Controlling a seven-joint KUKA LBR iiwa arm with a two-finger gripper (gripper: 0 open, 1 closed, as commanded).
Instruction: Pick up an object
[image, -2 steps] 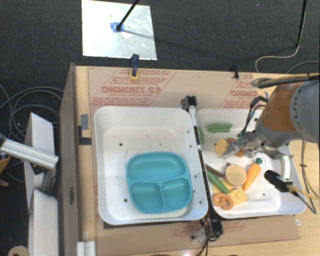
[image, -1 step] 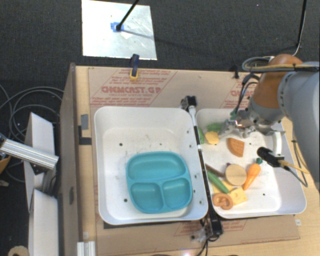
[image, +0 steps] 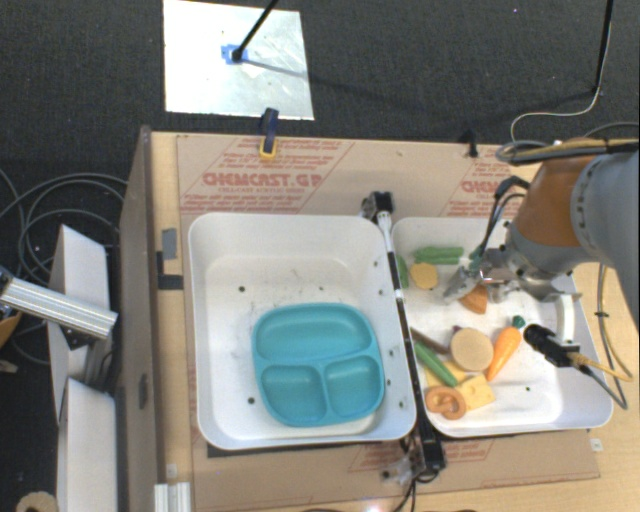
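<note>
In the right of the frame the pincer (image: 478, 283) hangs low in the right-hand bin (image: 585, 400), over a small orange-brown piece (image: 476, 300) that seems to lie at its tips, though I cannot tell whether they are spread or pinching it; a good pick would centre on that one piece, clear of the yellow disc (image: 425, 276) and green piece (image: 438, 255) to its upper left. On the surface (image: 330, 170), red print above the bins reads "CHEMCAST GP", mirrored; the teal tray (image: 317, 360) in the left bin (image: 225, 300) bears no writing
</note>
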